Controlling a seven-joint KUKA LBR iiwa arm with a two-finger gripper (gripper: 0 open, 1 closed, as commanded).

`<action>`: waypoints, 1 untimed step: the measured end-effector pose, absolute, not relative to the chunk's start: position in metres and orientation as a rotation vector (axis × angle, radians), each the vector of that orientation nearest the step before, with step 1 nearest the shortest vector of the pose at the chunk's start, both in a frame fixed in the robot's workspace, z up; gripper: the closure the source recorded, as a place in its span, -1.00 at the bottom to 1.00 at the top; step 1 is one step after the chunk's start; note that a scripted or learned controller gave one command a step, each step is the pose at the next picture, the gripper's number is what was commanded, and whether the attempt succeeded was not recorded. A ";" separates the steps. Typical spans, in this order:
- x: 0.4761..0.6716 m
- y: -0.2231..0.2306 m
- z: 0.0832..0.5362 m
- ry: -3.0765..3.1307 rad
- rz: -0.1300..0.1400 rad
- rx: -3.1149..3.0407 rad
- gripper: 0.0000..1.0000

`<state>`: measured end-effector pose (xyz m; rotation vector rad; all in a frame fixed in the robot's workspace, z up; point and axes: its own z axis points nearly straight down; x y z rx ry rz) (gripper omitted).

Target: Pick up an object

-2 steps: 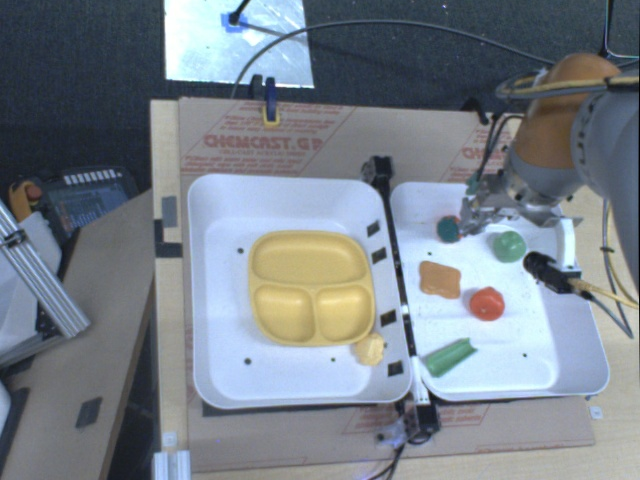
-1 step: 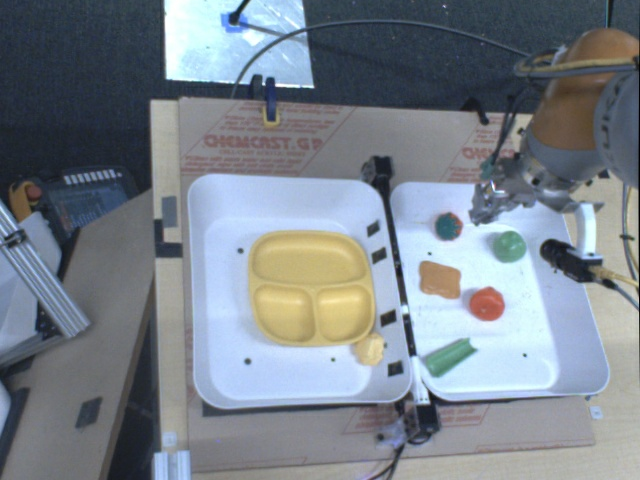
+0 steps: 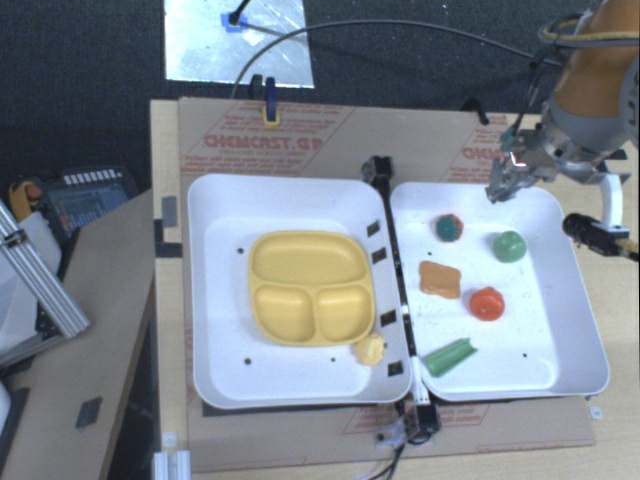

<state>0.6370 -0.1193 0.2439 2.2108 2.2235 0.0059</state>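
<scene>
The right bin point(image 3: 560, 358) holds several small items: a teal and red ball point(image 3: 449, 228), a green round piece point(image 3: 509, 246), an orange-brown flat piece point(image 3: 440, 279), a red tomato-like piece point(image 3: 487, 304) and a green long piece point(image 3: 448, 357). My gripper point(image 3: 503, 185) hangs over the bin's far edge, above and to the right of the teal ball. Nothing shows between its fingers. The grey arm with its orange band point(image 3: 595, 63) comes in from the upper right.
The left bin point(image 3: 215, 268) carries a yellow divided tray point(image 3: 306, 286), with a small yellow piece point(image 3: 370, 349) at the tray's near right corner. A black divider point(image 3: 392, 268) runs between the bins. A black cable arcs over the cardboard behind.
</scene>
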 end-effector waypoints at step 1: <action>0.631 -0.060 0.233 2.232 0.002 2.212 1.00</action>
